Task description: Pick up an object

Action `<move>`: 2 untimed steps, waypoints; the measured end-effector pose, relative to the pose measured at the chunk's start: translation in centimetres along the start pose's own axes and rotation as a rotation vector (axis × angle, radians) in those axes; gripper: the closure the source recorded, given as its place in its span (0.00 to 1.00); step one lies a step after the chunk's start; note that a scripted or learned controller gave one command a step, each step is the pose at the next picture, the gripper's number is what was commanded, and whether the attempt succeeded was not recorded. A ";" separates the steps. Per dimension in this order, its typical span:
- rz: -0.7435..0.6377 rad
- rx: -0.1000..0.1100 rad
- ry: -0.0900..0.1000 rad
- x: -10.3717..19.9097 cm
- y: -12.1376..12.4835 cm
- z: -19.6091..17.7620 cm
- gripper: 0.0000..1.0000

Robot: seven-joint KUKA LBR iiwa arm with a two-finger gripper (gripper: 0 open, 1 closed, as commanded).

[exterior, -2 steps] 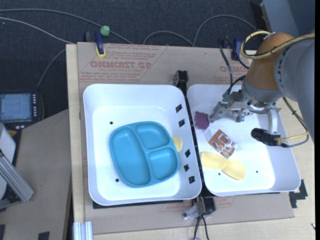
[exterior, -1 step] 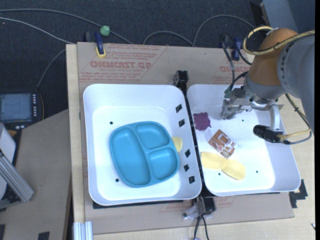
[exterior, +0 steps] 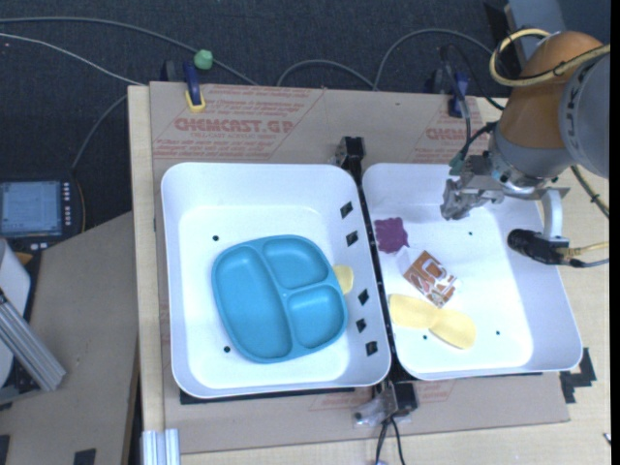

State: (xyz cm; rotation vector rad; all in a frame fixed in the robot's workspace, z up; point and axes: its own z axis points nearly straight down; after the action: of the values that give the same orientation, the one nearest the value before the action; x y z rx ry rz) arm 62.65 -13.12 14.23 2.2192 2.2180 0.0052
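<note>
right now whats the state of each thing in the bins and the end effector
blue tray: flat in left bin, upright
purple piece: loose in right bin
brown packet: lying tilted
yellow piece: flat, below packet
end effector: above right bin, nothing seen held

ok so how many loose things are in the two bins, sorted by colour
Blue: 1, the blue three-compartment plastic plate in the left bin
Yellow: 2, the pale yellow flat piece in the right bin and a small yellow piece at the plate's right edge
Purple: 1, the small purple lump
Brown and white: 1, the brown-and-white patterned packet
Total: 5
</note>
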 end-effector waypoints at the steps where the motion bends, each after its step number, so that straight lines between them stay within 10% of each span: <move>1: -0.001 0.000 0.000 -0.3 0.4 -4.4 1.00; 2: -0.002 -0.002 -0.001 -0.3 0.5 -9.7 1.00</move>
State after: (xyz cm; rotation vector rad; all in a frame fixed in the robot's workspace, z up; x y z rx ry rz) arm 63.13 -13.40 23.95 2.2158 2.2191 0.0064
